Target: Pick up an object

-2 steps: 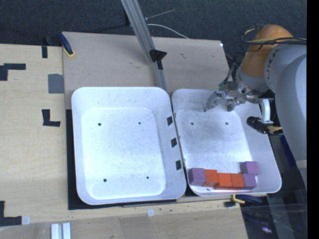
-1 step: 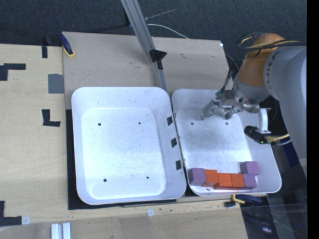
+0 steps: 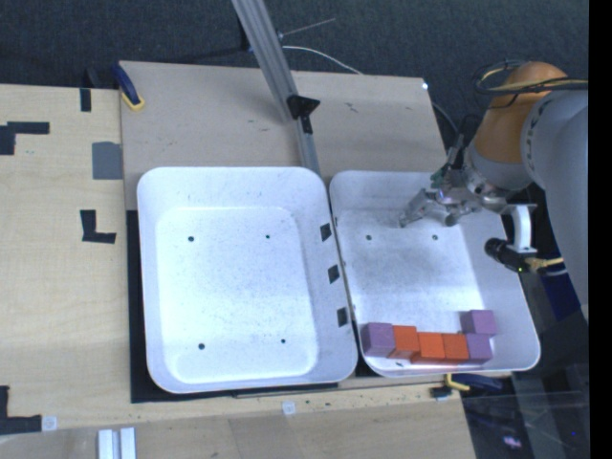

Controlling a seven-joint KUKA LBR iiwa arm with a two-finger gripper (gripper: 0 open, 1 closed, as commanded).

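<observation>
- Blocks (image 3: 430,340), purple and orange, lie in a row along the right bin's (image 3: 497,285) near wall.
- Gripper (image 3: 413,217) hovers over the bin's far end, well apart; whether it is parted I cannot tell.
- Step: approach. Next: travel to the row, then descend.

Grey arm (image 3: 559,151) enters from right — orange band above wrist; pincer (image 3: 421,210) low, angled leftward.

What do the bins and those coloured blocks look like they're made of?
Bins: probably moulded plastic, white and slightly glossy, with rounded rims and speckled floors. Blocks: matte purple and orange with crisp edges, perhaps painted wood or foam; the view leaves that open.
</observation>
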